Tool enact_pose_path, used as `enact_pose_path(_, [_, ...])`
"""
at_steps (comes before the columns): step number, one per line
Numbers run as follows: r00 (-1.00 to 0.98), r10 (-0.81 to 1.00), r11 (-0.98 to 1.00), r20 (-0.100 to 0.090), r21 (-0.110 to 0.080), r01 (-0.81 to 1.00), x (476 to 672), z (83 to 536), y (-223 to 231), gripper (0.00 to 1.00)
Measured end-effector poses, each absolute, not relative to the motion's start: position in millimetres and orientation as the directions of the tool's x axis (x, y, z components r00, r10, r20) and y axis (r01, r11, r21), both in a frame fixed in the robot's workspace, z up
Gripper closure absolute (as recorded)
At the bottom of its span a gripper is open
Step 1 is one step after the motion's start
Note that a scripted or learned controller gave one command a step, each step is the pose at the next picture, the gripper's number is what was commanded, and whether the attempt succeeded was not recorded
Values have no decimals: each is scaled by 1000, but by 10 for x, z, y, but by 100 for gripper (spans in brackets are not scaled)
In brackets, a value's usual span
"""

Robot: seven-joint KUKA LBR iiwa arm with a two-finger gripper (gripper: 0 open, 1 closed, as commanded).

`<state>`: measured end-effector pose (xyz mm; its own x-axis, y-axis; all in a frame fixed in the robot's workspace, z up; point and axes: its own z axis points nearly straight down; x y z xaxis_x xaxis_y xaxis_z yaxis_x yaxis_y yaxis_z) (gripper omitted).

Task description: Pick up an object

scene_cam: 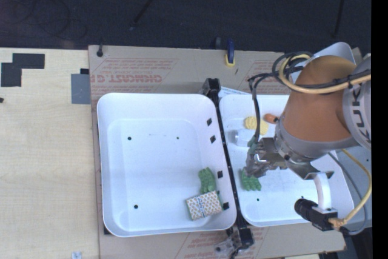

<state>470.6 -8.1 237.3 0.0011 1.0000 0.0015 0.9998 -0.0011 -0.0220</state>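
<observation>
Grey metal gripper (pixel 257 165) hangs low in the right bin (pixel 339 200), just above a green toy (pixel 249 181) near that bin's left wall; whether it grips I cannot tell. A yellow piece (pixel 251 123) lies farther back. The left bin (pixel 115 130) holds a second green toy (pixel 208 179) and a patterned block (pixel 203 205).

Red print on the brown cardboard sheet (pixel 151 73), up and left of the claw (pixel 257 168), lies upside down, possibly "CHOCOLAT".
</observation>
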Motion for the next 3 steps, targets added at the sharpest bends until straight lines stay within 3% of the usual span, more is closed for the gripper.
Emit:
enact_pose_path(1, [7,1000,-7,-3,-3,1000,4749,2558,-855,100])
enact_pose_path(2, [-8,1000,8,1,14,1000,5377,3792,-182,100])
enact_pose_path(3, [-4,1000,4,-1,-5,1000,5343,3816,-214,100])
